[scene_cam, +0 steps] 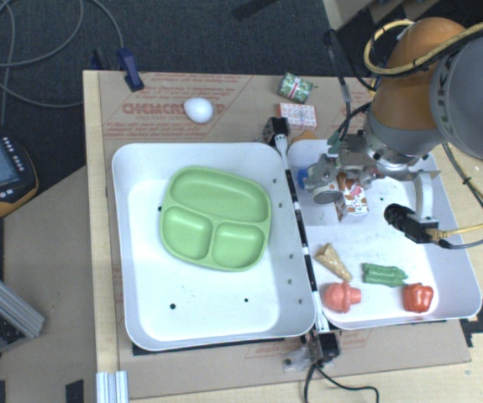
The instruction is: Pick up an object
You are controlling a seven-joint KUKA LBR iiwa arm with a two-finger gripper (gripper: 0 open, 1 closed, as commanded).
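My gripper [344, 185] hangs low over the upper left part of the right bin [451, 250]. Right under it lies a small red and white carton [356, 202], with a blue piece [317, 175] and a grey piece [328, 196] close to its left. The wrist hides where the gripper meets them. Along the front of the same bin lie a tan cone-shaped piece [334, 262], a red tomato-like toy [340, 296], a green pepper [384, 274] and a red pepper [418, 296].
The left bin [140, 250] holds a green divided plate [216, 217]. On the cardboard behind the bins sit a white egg [197, 109], a green can [296, 87], a small pink box [297, 115] and a blue clip [129, 70].
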